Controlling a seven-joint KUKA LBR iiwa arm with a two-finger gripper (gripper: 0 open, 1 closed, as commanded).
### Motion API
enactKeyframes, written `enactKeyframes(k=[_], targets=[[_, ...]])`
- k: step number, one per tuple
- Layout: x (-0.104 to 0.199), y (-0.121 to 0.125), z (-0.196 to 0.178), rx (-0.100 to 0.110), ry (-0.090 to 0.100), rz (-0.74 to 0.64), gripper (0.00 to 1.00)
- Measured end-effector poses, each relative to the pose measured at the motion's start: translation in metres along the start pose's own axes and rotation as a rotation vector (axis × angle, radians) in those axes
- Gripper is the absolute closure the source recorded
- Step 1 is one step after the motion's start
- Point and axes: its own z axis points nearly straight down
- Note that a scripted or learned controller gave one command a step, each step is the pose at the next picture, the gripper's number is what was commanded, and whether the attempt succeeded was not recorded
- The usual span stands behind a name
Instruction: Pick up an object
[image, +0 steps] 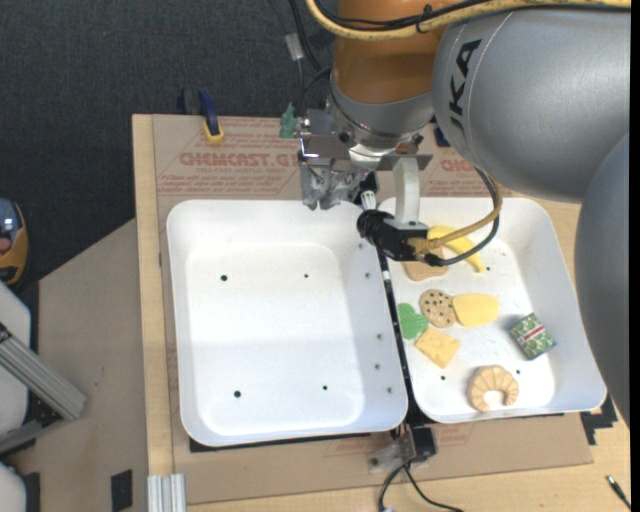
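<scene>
My gripper (327, 192) hangs under the grey and orange arm, over the back rim of the left bin (265, 330) near the divide between the two bins. Nothing can be seen in its grasp. The right bin (560, 290) holds several small toy foods: a chocolate-chip cookie (435, 306), a yellow piece (476, 308), a green leaf shape (411, 322), a cheese wedge (437, 348), a croissant (493, 387), a green box (532, 336), a brown piece (426, 269) and a yellow piece (457, 243) partly behind the cable. All lie to the right of and nearer than the gripper.
The bins rest on a cardboard sheet (240, 150) with red print. A blue and yellow clamp (210, 118) stands at its back left edge. The big grey arm covers the top right of the view.
</scene>
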Motion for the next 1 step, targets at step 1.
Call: enactKeyframes(k=[1], targets=[[0.0270, -0.0296, 0.0160, 0.001, 0.000, -0.001, 1.00]])
